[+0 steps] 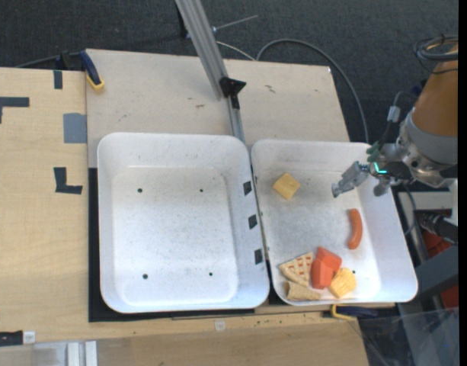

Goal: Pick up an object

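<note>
The right bin (317, 155) holds several small items. A yellow cube (286, 186) lies near its upper left. An orange-red sausage (355, 228) lies by the right wall. At the front sit a waffle piece (298, 268), a red-orange block (325, 268), a yellow chunk (342, 283) and a tan cracker (302, 290), packed close together. My gripper (362, 185) hovers over the bin's upper right, just above the sausage and to the right of the cube. It stands open with nothing between its fingers.
The left bin (172, 147) sits beside the right one, their walls touching. A slanted metal pole (206, 40) rises behind the bins. A cable (309, 48) loops over the bench at the back. The arm's base gear stands off the bench's right edge.
</note>
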Tool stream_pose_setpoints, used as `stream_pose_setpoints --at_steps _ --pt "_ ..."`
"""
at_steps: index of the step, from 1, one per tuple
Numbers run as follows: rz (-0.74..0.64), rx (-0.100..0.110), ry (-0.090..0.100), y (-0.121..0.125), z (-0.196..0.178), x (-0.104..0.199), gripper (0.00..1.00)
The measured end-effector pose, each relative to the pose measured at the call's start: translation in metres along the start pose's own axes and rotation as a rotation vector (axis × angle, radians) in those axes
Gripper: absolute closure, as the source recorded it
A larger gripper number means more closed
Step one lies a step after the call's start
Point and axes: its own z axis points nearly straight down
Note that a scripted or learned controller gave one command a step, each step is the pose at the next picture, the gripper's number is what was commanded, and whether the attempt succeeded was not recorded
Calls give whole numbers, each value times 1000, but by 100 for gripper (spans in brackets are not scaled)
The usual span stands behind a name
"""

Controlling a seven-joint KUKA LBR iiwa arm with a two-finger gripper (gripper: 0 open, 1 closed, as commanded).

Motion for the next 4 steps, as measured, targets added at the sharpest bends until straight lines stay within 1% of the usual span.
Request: stream_pose_setpoints --at_steps 1,2,3,4 --pt "-1 -4 -1 1 -2 0 0" --pt "1 2 -1 0 56 -9 0" --pt "1 3 0 0 120 -8 0" --pt "0 -5 -3 1 169 -8 0"
